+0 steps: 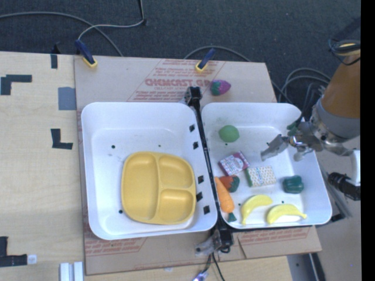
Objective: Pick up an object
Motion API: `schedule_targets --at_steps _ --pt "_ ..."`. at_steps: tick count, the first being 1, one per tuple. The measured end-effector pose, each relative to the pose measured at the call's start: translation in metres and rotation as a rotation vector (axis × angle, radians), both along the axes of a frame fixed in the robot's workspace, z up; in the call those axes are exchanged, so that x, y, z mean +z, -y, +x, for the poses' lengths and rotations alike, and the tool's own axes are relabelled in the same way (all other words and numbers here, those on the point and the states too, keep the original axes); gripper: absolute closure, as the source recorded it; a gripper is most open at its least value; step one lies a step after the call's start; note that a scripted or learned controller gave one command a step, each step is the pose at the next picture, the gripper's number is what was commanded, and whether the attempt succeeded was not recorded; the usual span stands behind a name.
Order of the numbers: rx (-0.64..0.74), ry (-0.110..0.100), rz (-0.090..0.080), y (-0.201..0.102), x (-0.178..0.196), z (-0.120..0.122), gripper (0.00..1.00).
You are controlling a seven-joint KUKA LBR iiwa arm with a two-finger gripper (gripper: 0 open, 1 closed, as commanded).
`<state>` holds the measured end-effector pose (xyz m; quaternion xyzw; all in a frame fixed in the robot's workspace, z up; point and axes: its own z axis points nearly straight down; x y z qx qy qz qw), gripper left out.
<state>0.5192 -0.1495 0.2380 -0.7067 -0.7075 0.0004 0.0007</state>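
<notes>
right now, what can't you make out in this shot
- Gripper, camera view: fingers too blurred and small to tell open or shut.
- Arm: cut off by the right edge.
- Small printed packets: labels too small to read.
- Purple-green object outside the bins: too small to identify.

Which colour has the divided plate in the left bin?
Yellow: the divided plate shows best in the camera view.
</notes>
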Motion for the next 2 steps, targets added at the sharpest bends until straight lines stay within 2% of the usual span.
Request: schedule_targets --at_steps 1,2 --pt "0.001 0.016 -0.003 -0.021 -0.138 0.027 0.0" --pt "0.001 0.013 -0.001 -0.055 -0.148 0.081 0.0"
